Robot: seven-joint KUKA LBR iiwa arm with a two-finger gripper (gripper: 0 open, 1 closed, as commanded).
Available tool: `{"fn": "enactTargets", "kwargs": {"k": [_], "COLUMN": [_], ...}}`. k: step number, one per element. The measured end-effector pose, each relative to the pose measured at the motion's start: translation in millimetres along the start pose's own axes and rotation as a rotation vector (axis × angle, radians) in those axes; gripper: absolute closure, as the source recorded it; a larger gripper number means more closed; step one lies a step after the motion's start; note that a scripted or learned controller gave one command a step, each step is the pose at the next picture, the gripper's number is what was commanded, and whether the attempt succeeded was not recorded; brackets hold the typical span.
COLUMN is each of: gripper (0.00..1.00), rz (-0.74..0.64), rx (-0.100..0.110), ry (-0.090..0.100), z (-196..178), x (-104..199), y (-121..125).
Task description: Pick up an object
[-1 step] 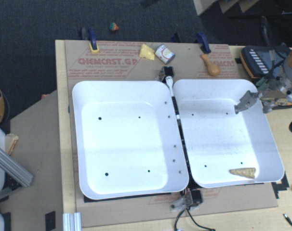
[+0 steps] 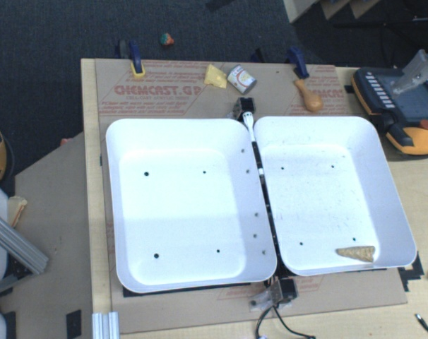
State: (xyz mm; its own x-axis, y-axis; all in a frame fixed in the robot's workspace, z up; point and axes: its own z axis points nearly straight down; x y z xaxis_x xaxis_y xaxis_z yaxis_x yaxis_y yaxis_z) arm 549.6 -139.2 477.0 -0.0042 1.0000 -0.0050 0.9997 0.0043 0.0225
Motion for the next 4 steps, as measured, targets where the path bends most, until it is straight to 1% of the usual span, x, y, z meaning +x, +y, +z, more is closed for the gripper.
{"fn": "enactTargets", "kwargs": {"k": [1, 2, 3, 4], "gripper": [0.00, 1.00, 1.00, 1.00], "rz": [-0.003, 0.003, 0.006, 0.013], "rx": [0.027, 0.020, 0.036, 0.015], "ry": [0.008, 0.004, 0.007, -0.001], "z": [27, 16, 117, 73], "x": [72, 68, 70, -15], "y": [-29, -28, -76, -72]}}
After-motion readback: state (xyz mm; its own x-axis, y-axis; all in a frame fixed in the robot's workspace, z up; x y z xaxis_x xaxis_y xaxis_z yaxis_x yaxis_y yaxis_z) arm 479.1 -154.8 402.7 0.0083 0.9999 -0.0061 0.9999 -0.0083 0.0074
